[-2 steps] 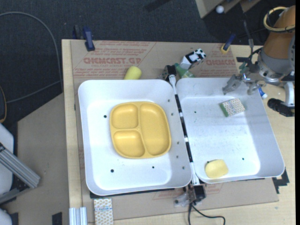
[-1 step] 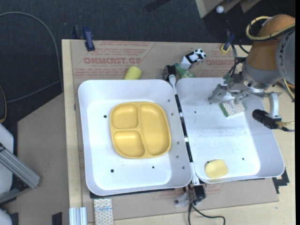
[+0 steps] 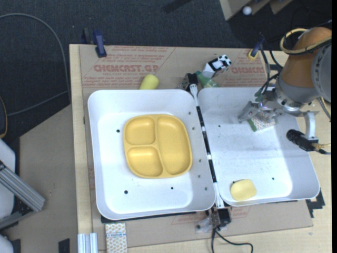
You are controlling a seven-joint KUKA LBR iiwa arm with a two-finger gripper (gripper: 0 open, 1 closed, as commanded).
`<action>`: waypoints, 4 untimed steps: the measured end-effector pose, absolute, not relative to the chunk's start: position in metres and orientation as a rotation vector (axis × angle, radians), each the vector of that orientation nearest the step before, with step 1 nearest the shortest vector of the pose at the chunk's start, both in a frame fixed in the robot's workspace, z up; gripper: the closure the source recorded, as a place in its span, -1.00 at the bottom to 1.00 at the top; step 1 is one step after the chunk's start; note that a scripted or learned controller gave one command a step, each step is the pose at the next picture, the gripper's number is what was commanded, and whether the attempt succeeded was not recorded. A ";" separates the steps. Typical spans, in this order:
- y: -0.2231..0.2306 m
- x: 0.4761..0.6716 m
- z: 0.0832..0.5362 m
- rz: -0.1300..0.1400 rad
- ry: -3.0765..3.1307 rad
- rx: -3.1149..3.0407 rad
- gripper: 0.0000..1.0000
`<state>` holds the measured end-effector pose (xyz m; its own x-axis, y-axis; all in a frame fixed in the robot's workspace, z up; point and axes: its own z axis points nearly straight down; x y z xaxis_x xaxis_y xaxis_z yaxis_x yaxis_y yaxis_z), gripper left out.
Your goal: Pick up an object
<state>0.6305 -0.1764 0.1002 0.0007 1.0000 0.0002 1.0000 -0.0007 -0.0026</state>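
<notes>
— Yellow, rounded and soft-looking, is that the lump in the right white bin (image 3: 295, 167)?

— Yes. The pale yellow rounded block (image 3: 243, 189) lies by that bin's front edge, near its front-left corner. Its long axis runs roughly along the front edge, left to right; neither end looks different, so it points no clear way.

— Anything else in that bin?

— A small green-and-white flat packet (image 3: 261, 122), tilted, near the back-right part of the bin floor. The two-finger gripper (image 3: 259, 112) sits right over it, on the grey arm with the orange band (image 3: 305, 62). Whether the fingers are spread, clenched or pinching the packet, I cannot tell; it is too small and cluttered there.

— And the left white bin (image 3: 105, 157)?

— It holds a yellow plastic plate with three compartments (image 3: 157, 145), lying flat near the middle, two compartments toward the back and a third at the front-left.

— Outside the bins?

— On the brown cardboard bench top (image 3: 126, 62), just behind the left bin's back edge, a small yellow cylinder (image 3: 149, 81) on its side. Near the back corners where the bins meet, a black-and-white small object (image 3: 218, 64).
</notes>
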 end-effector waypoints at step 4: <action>-0.176 0.632 0.121 -0.003 -2.222 -2.223 -1.00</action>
